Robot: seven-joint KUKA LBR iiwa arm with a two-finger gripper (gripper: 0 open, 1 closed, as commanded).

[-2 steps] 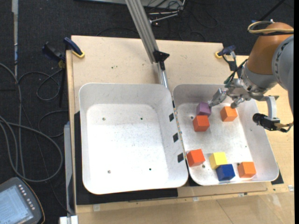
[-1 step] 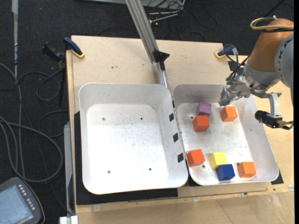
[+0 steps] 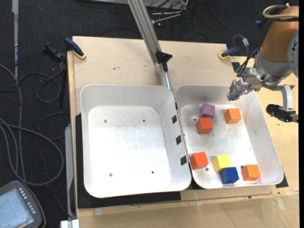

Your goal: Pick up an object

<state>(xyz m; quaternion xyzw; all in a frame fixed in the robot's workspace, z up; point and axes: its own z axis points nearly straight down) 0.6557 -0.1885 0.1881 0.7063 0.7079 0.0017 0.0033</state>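
- Two white bins sit side by side on your wooden bench (image 3: 123, 65).
- Your gripper (image 3: 234, 94) hovers over the right bin's (image 3: 268, 146) far rim; you cannot tell its grip.
- Nearest: orange cube (image 3: 232, 115), purple cube (image 3: 207, 110).

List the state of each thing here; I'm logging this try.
Tool: above the right bin's far edge, nothing visibly held.
Purple cube: touching red cube.
Orange cube: alone.
Yellow cube: touching blue cube.
Right bin: holding seven cubes.
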